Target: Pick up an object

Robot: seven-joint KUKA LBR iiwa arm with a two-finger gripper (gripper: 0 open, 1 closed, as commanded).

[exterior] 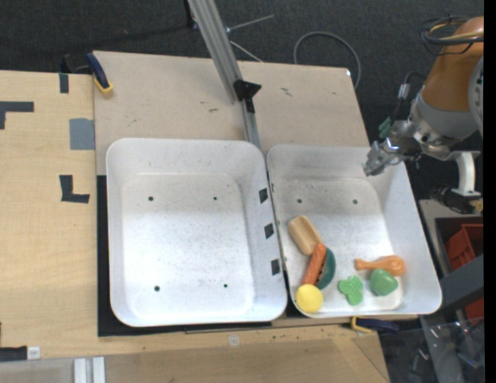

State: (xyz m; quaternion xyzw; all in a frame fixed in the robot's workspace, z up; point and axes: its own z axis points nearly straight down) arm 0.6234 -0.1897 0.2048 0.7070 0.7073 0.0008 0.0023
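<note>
Toy food (343, 270) — apart from the raised pincer (375, 163).

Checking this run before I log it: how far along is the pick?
Done: nothing lifted. The tan bread roll, orange carrot, yellow lemon, orange drumstick-shaped toy and two green pieces all lie in the right bin. In hand: nothing visible at the gripper, which sits over the bin's far right corner. Left: move to an object, grasp, lift.

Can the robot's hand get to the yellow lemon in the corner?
Probably yes. The hand is over the same bin's far edge, and nothing covers the lemon. But the bin wall and carrot crowd it, so gripping may be awkward.
</note>
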